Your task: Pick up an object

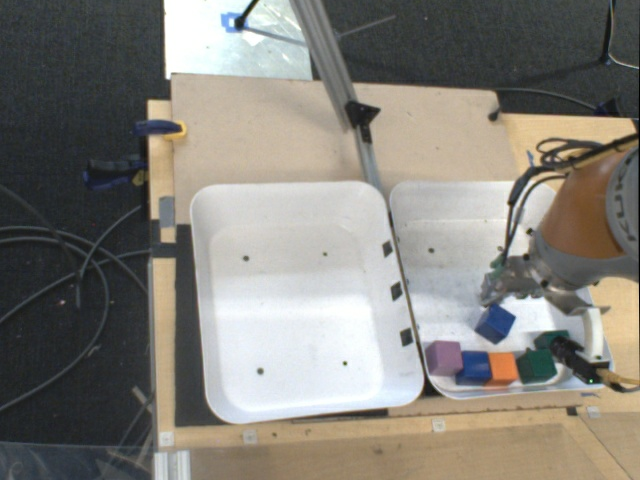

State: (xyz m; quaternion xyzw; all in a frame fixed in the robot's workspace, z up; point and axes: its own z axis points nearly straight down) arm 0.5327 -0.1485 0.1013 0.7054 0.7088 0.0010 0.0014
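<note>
My gripper hangs over the right bin, near its front right part, under the grey wrist with the orange band. Just below it lies a dark blue cube, tilted like a diamond; I cannot tell whether the gripper touches it. Along the bin's front wall sits a row of blocks: a purple cube, a blue cube, an orange cube and a green block.
The left bin stands beside the right one, their walls touching. A grey metal pole slants in from the top toward the gap between the bins. Cables lie on the floor at the left.
</note>
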